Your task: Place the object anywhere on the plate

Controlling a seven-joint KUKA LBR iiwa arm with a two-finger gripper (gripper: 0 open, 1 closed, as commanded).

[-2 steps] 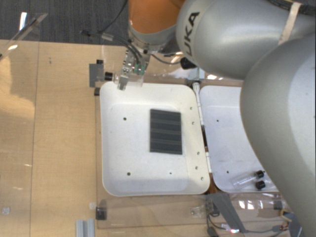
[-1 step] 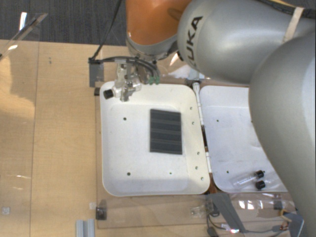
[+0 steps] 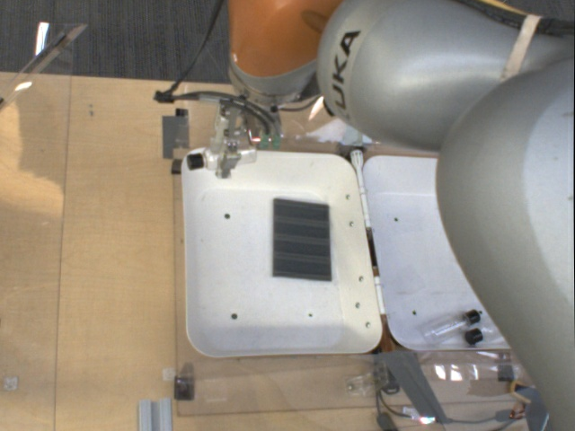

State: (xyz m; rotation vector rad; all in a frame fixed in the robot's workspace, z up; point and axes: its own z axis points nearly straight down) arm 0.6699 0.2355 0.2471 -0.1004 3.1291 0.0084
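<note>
1. gripper [image 3: 228,153] sits over the far-left corner of the left bin [image 3: 208,268], right at the bin's rim; it hangs below the orange band [image 3: 269,25] of the arm [image 3: 431,70]; whether it is open or closed cannot be told, since the tip is a small, pale cluster of metal parts against the white bin; nothing can be made out held in it.
2. object [image 3: 454,327] lies in the right bin [image 3: 404,241], near that bin's near edge; it looks like a small clear piece with two black caps, details too small to tell; it lies flat on the bin floor, just beside the edge of the arm's big grey link.
3. object vs gripper: well apart; object is in the other bin, at the corner diagonally opposite the gripper, with the plate between them.
4. plate [image 3: 302,239] is a dark grey ribbed rectangle, flat in the middle of the left bin; nothing rests on it; gripper is up and to the left of it, not touching.
5. the bins stand side by side, rims nearly touching; wooden bench [image 3: 90,241] lies around them; a small black block [image 3: 174,134] stands on the bench just left of the gripper.
</note>
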